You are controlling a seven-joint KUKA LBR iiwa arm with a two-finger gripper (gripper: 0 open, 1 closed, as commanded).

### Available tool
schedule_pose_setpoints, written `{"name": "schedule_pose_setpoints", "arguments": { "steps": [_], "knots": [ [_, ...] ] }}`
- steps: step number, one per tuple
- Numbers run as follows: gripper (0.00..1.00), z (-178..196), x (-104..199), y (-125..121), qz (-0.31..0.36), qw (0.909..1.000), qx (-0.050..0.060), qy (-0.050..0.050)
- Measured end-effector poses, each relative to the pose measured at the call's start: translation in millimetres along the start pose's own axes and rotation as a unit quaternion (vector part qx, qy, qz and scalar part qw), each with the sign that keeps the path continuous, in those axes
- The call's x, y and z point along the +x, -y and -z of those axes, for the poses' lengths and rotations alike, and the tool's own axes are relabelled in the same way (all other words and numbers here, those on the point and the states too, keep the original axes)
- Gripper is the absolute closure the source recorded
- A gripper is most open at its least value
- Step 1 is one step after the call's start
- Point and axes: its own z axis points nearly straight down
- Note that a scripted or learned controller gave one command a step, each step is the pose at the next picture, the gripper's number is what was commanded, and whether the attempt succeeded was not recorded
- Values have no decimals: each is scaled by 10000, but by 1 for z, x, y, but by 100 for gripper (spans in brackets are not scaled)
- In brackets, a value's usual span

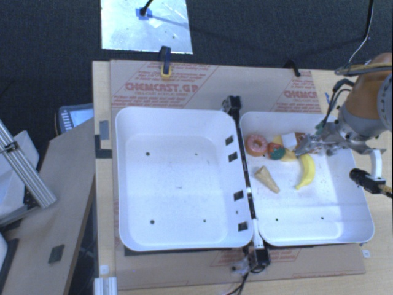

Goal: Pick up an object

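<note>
- Right bin point(350, 226): one doughnut point(256, 144), one banana point(306, 171), one cone point(267, 179), a small toy cluster point(281, 150).
- Claw point(305, 144) over cluster; its opening cannot be told.
- Left bin point(132, 183) beside it on the tabletop point(104, 165).

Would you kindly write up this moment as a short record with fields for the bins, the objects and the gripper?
left bin: white, shallow, beside the right bin
right bin: holds all the objects listed below
donut: pink-orange ring, near the divider
banana: yellow, right of the cone
cone: tan, lying on its side
small pile: teal, yellow and white items, too tight to tell apart
gripper: low, at the pile's right edge; grasp unclear
</note>
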Motion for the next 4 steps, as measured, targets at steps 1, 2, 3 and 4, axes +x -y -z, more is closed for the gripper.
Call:
{"name": "schedule_pose_setpoints", "arguments": {
  "steps": [1,2,3,4],
  "knots": [
    [100,15,-1,0,3,10000,-22,10],
    [100,3,35,-35,-64,9999,105,-3],
    [100,5,81,-41,-32,9998,192,19],
    [100,140,125,-51,7,10000,-56,-4]
  ]
}}
